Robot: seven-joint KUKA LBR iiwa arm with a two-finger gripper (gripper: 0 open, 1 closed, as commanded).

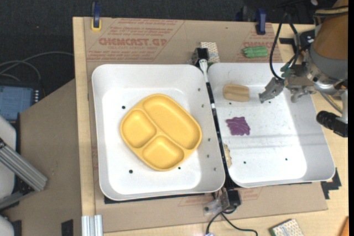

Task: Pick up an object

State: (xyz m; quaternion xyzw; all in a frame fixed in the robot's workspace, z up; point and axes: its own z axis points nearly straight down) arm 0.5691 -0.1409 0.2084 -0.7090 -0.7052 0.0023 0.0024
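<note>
Yellow divided plate (pixel 160 131) in white left bin (pixel 105 119). Tan block (pixel 236 93), purple scrap (pixel 238 126) in white right bin (pixel 310 163). Green object (pixel 255 52) on brown board (pixel 138 41) with red lettering. Blue-yellow clamp (pixel 96 16).

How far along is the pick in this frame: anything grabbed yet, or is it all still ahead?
Nothing looks picked yet. The tan block and the purple piece both lie on the floor of the right bin, and the yellow divided plate sits in the left bin. In hand: the gripper is above the right bin, just right of the tan block. Grasping and lifting are left.
</note>
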